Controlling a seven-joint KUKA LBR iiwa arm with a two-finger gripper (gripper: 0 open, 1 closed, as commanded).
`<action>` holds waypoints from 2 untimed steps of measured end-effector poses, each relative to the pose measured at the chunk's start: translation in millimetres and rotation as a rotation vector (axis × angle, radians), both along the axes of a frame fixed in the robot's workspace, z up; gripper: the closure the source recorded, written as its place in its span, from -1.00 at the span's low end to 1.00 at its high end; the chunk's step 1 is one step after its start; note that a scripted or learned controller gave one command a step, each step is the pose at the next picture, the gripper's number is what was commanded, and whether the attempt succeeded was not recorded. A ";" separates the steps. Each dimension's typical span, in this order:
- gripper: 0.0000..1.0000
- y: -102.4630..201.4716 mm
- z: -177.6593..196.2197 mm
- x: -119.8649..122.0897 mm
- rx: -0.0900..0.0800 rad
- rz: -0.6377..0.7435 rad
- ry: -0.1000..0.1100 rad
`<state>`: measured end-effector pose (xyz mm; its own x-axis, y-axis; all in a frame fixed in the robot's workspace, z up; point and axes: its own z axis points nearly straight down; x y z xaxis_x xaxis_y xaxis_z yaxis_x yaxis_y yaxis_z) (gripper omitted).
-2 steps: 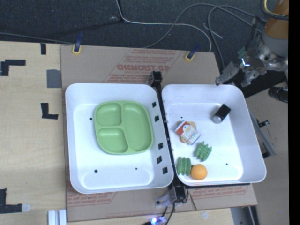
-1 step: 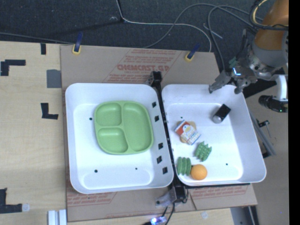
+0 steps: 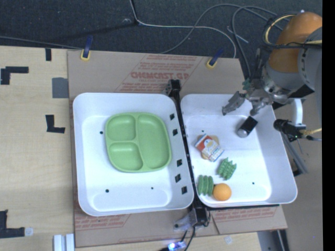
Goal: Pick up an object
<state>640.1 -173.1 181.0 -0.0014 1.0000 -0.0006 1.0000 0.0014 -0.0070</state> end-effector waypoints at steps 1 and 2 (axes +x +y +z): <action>-1.00 -0.7 -62.8 -3.2 -0.003 0.000 -0.006; 1.00 0.4 -48.9 -1.8 -0.002 0.002 -0.009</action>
<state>638.2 -172.7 132.1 -0.0034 1.0000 -0.0024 1.0000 0.0034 0.0017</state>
